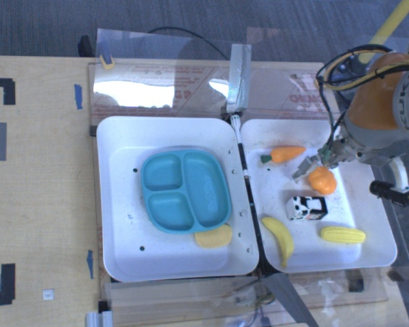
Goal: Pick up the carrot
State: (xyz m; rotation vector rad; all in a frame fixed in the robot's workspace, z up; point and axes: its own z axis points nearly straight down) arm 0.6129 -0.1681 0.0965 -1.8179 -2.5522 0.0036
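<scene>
Nearest the lens, along the lower rims of the 2 white bins, lie the yellow things: a pale yellow wedge (213,237) in the left bin (116,203), touching the near edge of the blue tray (186,189), and a banana (279,236) in the right bin (378,247) just beside the divide. To the banana's right, near the right bin's front corner, rests a corn cob (342,235). Farther back sits a small black-and-white toy (307,208), roughly mid-bin. Beyond that toy is a round orange fruit (322,181), and the claw (312,163) hangs just above and left of it, its metal fingers (302,169) slanting down toward the bin floor. Whether they are spread or closed I cannot tell, since they read as 1 grey streak; nothing shows between them. The carrot (285,154) lies farther back still, in the right bin's rear left part, its green tip pointing to the divide, just beside the claw but apart from it. In the left bin the blue tray has 3 compartments. Behind the claw rises the grey arm (385,125) with its orange band (378,90), entering from the right. Past both bins, the wooden table (37,182) carries a clear plastic sheet (163,80) and black cable.
</scene>
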